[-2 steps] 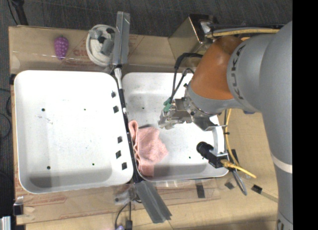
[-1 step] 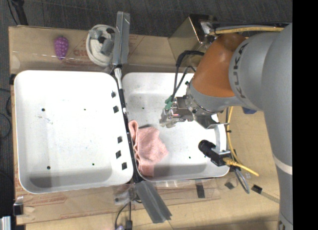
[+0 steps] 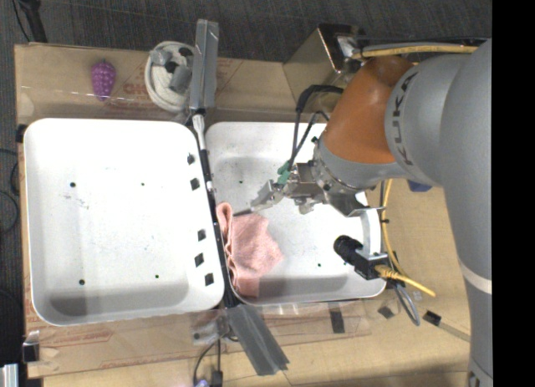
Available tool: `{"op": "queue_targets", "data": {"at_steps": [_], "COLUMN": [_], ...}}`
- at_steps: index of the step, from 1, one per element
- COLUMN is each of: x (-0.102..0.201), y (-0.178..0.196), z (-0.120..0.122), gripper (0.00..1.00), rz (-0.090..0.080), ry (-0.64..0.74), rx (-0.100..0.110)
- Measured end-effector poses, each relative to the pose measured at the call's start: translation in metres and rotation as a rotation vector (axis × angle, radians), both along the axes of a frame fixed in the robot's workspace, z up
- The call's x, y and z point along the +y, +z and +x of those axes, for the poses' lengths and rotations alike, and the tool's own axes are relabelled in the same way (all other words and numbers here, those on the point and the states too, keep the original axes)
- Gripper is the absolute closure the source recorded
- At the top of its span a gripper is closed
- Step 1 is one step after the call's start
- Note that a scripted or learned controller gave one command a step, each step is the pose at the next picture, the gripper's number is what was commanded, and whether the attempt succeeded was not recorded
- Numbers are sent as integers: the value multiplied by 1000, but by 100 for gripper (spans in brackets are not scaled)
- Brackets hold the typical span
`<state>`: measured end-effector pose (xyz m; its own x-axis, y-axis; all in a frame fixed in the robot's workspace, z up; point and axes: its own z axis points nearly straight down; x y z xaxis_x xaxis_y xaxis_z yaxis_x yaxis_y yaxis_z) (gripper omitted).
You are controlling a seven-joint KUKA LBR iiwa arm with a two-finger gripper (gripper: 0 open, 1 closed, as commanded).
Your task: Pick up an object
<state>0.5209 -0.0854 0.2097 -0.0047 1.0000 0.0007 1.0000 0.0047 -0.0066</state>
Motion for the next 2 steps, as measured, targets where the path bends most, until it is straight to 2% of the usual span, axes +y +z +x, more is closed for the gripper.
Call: {"op": "queue_targets", "data": {"at_steps": [1, 2], "x": [-58, -15], "y": [-111, -119], "z": [7, 48], "gripper": [0, 0], "rz": [1, 1], "ry": [126, 127], "rx": [-2, -2]}}
